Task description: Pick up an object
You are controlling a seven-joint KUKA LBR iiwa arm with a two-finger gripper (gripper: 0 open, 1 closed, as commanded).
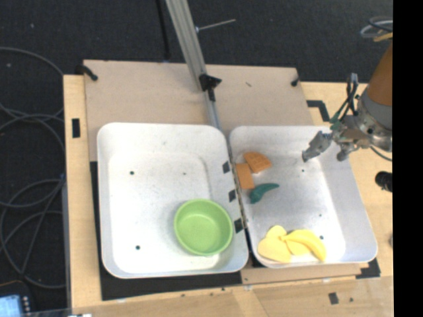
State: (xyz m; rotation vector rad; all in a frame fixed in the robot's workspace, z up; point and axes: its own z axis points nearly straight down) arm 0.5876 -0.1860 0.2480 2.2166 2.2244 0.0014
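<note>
Your tool (327, 146) hangs spread and holding nothing over the right bin's (344, 203) far side, clear of the orange pieces (251, 167)

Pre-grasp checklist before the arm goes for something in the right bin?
1. Gripper empty: ok, nothing shows between its fingers, which stand spread apart.
2. Gripper over the right bin: ok, it hangs at that bin's upper right part, apart from every object.
3. Targets in view: ok, orange pieces and a teal piece lie by the left wall, yellow pieces at the near edge.
4. Room around targets: not ok, all three lie close to a wall or rim.
5. Green bowl out of the way: ok, it sits in the left bin.
6. Height above the floor: cannot tell.
</note>
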